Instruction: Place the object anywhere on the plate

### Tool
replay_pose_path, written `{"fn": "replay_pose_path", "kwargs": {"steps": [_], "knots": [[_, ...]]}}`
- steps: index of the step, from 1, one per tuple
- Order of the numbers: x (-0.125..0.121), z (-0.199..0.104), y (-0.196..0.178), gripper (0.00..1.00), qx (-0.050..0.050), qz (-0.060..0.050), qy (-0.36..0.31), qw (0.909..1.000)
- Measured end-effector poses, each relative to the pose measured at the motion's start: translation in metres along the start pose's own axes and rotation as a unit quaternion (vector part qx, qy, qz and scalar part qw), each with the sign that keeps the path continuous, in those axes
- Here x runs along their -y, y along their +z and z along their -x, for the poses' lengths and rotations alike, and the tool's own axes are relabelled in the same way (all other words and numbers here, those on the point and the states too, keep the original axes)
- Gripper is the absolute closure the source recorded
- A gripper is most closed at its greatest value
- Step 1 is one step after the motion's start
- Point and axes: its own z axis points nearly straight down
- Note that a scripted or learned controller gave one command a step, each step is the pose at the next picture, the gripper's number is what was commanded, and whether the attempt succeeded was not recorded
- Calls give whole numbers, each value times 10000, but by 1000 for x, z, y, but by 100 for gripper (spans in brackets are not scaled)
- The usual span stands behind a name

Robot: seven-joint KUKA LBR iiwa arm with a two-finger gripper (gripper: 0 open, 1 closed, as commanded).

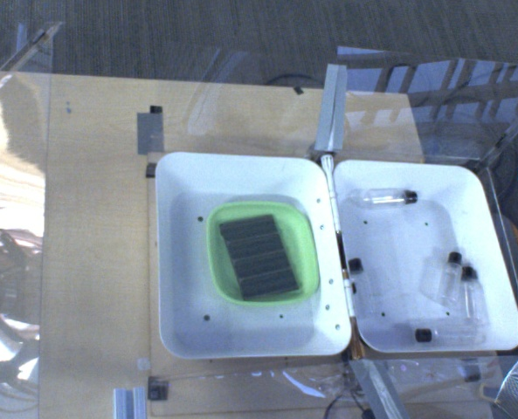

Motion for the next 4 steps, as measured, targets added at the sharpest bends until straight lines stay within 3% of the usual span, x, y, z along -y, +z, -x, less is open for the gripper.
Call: {"fn": "replay_pose_path", "kwargs": {"steps": [2,3,4], "knots": [[-1,3,-1,0,-3,0,409,9992],[1,0,43,0,-6,-33,700,9975],[0,1,-2,0,-4,13,840,9965]]}}
